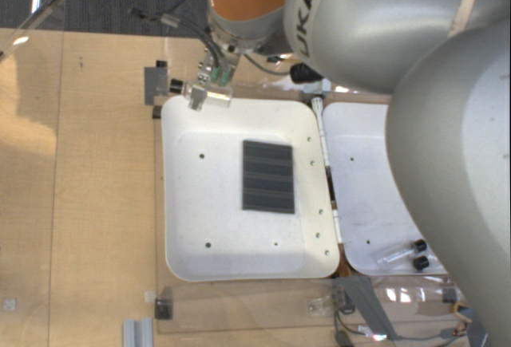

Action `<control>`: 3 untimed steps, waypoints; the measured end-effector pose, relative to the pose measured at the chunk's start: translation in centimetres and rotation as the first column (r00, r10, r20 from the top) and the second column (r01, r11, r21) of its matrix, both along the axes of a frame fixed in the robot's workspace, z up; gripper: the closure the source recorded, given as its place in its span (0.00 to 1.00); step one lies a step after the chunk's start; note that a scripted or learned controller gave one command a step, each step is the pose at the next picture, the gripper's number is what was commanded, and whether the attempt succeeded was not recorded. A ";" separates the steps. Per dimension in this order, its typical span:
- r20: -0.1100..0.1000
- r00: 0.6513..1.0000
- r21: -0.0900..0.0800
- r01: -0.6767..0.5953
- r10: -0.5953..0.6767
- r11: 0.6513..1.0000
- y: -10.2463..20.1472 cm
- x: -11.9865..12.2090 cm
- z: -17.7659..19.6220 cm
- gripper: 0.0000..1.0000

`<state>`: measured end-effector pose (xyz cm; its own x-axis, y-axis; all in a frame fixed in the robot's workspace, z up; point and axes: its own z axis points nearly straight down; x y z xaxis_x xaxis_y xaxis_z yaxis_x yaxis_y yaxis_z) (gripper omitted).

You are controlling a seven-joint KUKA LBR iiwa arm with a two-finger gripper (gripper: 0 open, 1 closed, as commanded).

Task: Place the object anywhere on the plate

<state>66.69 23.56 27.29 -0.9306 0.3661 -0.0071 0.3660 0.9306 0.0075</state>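
Observation:
A dark grey ribbed rectangular plate (268, 176) lies flat in the middle of the left white bin (192, 202). My gripper (209, 87) hangs over the far left corner of that bin, well away from the plate, below the orange band of the arm. It is small and partly hidden by the wrist, and I make out no object at it. In the right bin (359, 178), near its front edge, lie a small clear object with a black cap (402, 253) and a second black-capped piece (420, 262).
The grey arm (415, 26) covers the upper right of the view and most of the right bin. A dark bracket (155, 84) stands at the left bin's far left corner. Clamps and cables (359, 313) sit along the bench front.

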 end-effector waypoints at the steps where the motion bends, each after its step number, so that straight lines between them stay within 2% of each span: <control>1: -0.003 0.994 0.000 0.110 -0.110 0.994 0.0 -0.4 -3.3 1.00; 2: 0.003 0.929 -0.003 -0.371 0.371 0.929 0.0 -0.8 -1.7 1.00; 3: 0.001 0.995 -0.001 -0.101 0.101 0.995 0.0 0.3 0.1 1.00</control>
